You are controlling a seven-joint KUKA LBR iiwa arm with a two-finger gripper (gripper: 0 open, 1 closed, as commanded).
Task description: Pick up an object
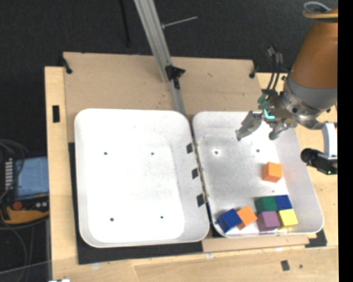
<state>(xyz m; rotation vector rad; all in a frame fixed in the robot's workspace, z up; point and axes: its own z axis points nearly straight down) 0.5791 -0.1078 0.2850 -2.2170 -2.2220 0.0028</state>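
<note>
The right white bin [223, 175] holds several small blocks. An orange cube [272, 172] lies alone near its right side. Along the near edge sit a blue block [228, 219], an orange block [246, 215], a green block [266, 205], a purple block [268, 220], a yellow block [287, 217] and another blue block [282, 202]. My gripper [260, 130] hangs over the far right part of this bin, open, with nothing between its fingers. It is above and a little left of the lone orange cube.
The left white bin [135, 175] lies beside the right one. A metal post [156, 40] slants up from the bench behind the bins. Cables and a blue device [29, 178] sit off the bench at left.
</note>
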